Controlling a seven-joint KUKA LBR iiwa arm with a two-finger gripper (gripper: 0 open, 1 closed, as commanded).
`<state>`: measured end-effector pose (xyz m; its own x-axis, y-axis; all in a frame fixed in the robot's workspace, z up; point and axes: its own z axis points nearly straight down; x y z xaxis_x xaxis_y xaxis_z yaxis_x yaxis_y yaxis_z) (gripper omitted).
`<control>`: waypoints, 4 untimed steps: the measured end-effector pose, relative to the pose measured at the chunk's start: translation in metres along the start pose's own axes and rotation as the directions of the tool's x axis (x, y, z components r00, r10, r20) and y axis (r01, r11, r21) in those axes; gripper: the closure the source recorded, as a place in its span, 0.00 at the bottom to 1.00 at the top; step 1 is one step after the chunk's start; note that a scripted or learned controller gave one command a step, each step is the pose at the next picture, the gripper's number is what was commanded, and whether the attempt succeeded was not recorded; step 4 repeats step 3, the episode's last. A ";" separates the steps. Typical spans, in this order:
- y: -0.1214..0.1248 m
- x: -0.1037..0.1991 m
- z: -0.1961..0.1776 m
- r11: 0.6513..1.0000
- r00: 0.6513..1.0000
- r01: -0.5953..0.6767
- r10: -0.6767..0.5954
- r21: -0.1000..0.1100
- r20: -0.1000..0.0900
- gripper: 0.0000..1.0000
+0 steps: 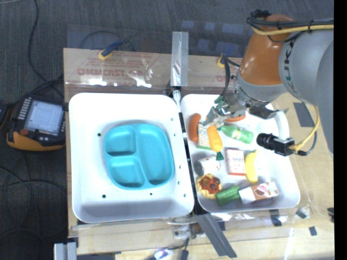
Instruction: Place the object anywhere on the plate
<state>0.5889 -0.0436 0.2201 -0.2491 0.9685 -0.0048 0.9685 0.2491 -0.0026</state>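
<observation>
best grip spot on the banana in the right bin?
Judging by its pose: grip the banana across its narrow middle, coming straight down. It lies flat, long axis running toward the camera. Close the fingers across that axis, where the small box sits close on one side.

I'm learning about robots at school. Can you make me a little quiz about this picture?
1. True or false: the blue plate sits in the left bin.
2. Which bin is the gripper over: A) left, B) right?
3. Fill in: the banana is coloured ____.

Key: 1 true; 2 B; 3 yellow.
</observation>
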 end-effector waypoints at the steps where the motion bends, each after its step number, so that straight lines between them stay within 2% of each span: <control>1: -0.046 0.063 0.033 0.998 0.998 0.058 -0.058 0.002 -0.006 1.00; 2: -0.042 0.135 0.037 0.993 0.993 0.120 -0.120 -0.001 -0.005 1.00; 3: -0.042 0.135 0.037 0.993 0.993 0.120 -0.120 -0.001 -0.006 0.00; 4: -0.042 0.135 0.037 0.993 0.993 0.120 -0.120 -0.001 -0.006 0.00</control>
